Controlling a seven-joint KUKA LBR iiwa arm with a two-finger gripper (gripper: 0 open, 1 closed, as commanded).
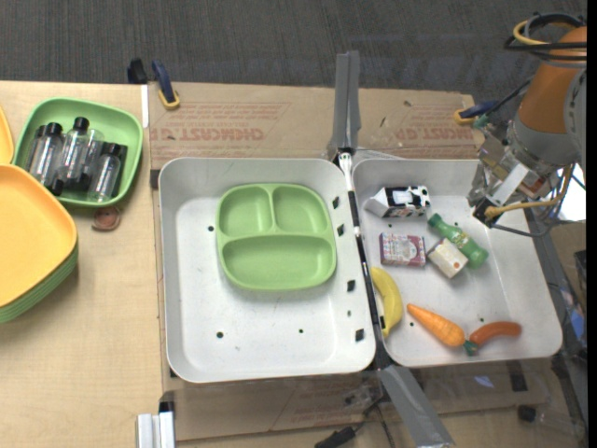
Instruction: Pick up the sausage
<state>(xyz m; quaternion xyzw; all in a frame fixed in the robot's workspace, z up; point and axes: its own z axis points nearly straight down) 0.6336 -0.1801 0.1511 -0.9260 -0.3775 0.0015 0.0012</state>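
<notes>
**Sausage untouched, arm off at the bin's far edge**

The small reddish-orange sausage (497, 330) lies free at the near right corner of the right white bin (536, 278), just beside the orange plastic carrot (437, 326). I'd call this the approach step: the gripper (492, 197) hangs well apart, by the upper right rim, and needs to travel down that side. Cables clutter it; I cannot tell how its tips stand

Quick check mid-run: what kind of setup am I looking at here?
Probably a robot test bench in a lab, not a kitchen: two white bins on cardboard, toy food such as the sausage and carrot, and a cabled arm with its claw.
</notes>
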